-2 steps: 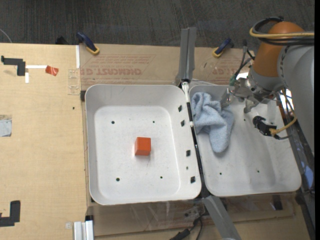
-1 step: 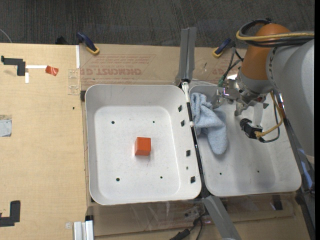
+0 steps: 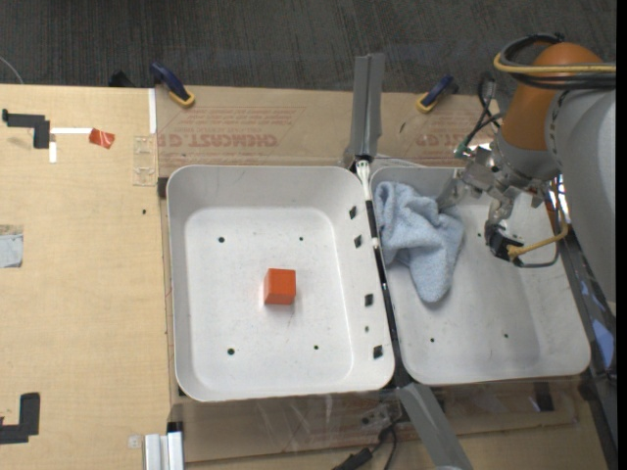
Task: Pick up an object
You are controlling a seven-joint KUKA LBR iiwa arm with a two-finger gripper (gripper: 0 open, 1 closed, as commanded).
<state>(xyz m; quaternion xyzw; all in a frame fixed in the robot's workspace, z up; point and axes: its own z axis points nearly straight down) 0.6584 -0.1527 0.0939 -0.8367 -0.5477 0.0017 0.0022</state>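
A small orange-red block (image 3: 280, 287) lies near the middle of the left bin (image 3: 196, 262). A crumpled light-blue cloth (image 3: 419, 235) rests in the right bin (image 3: 529, 351), against its left wall. My gripper (image 3: 477, 192) hangs at the upper part of the right bin, just to the right of the cloth's top edge. The wrist and cables hide most of the fingers. No object shows between them.
A grey divider post (image 3: 366, 106) rises between the bins at the back. Blue-and-orange clamps (image 3: 171, 83) (image 3: 436, 92) grip the cardboard behind the bins. The wooden bench (image 3: 69, 292) extends to the left. The arm's grey body (image 3: 588, 135) covers the right bin's far right corner.
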